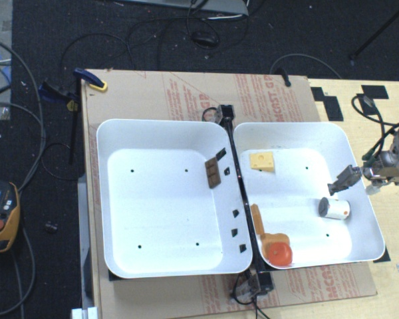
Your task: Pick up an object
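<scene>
At the right bin's outer edge the gripper hangs just above a white cylinder lying near that wall, apparently the chosen target; nothing is seen between its fingers, whose spacing I cannot tell.

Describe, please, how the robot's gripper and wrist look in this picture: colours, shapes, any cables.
At the view's right edge, the gripper ends in a dark grey, flat, blade-shaped finger. Behind it sits a pale grey metallic wrist block. Black cables loop above it. The picture is too blurred for markings.
</scene>
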